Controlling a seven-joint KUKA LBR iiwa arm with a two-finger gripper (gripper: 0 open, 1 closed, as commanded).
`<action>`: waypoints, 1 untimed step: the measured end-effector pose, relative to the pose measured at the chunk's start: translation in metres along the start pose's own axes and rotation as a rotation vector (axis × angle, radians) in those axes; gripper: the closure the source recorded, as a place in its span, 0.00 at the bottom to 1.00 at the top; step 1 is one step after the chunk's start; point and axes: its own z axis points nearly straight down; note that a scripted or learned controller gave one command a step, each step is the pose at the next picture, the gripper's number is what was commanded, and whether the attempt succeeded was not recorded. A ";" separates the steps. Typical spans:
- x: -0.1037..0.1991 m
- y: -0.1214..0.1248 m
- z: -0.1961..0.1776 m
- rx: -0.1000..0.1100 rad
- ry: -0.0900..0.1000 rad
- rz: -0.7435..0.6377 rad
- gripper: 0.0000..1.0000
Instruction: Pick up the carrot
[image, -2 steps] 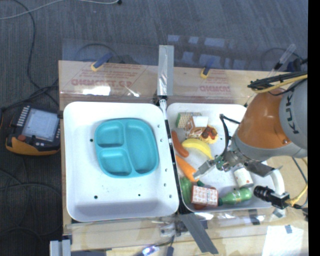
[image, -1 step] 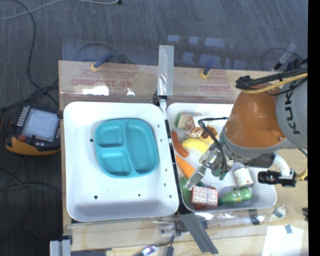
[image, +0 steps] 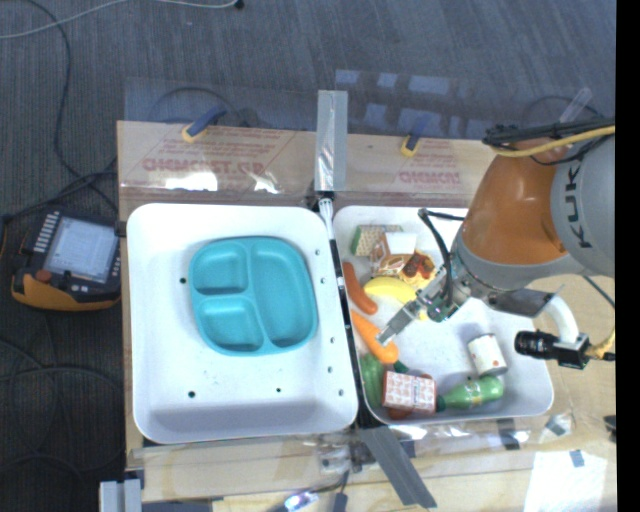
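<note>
Arm | right bin: carrot, banana | left bin: tray

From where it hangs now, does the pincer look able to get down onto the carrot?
Probably yes. The pincer hangs just right of the carrot with nothing lying over it. It is tight, though: the bin wall runs along its left and the banana sits close behind.

Place: robotics lab
Floor: grey carpet with loose cables
Table: cardboard-lined table, two white bins
Gear: handheld control pendant, KUKA arm
</note>
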 end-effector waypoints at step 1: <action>-0.023 -0.057 0.092 -0.006 -0.006 0.048 0.00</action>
